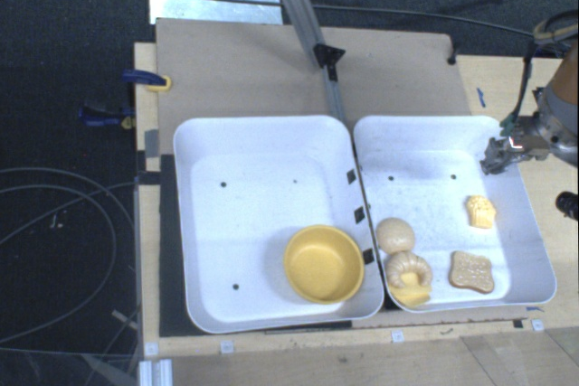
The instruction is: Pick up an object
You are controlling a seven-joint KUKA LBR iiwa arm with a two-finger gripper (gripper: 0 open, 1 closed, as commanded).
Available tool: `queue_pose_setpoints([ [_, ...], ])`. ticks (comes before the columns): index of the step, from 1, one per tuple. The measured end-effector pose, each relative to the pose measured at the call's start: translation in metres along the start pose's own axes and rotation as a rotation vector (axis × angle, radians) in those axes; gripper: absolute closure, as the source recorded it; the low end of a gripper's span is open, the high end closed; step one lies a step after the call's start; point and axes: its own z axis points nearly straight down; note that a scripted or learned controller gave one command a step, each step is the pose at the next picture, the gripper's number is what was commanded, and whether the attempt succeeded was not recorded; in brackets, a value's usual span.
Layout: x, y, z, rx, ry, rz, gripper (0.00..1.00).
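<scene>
Over the right bin's [543, 285] far right rim hovers the hand [498, 156]; whether it is apart or together I cannot tell. Descending there risks striking the rim, missing the nearby yellow piece [481, 211].

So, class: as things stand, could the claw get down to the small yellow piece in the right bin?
Probably yes. The claw sits over the right bin's far right edge, the small yellow piece lies just nearer the camera, apart from the other items, with nothing covering it.
</scene>
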Motion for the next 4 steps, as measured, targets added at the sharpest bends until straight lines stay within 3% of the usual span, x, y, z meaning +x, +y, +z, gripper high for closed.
queue_pose_setpoints([
  [1, 0.004, 0.002, -0.06, -0.001, 0.0, -0.002, 1.0],
  [3, 0.112, -0.007, -0.031, 0.005, 0.004, -0.005, 1.0],
  [4, 0.166, -0.005, -0.038, 0.004, 0.005, -0.007, 1.0],
])
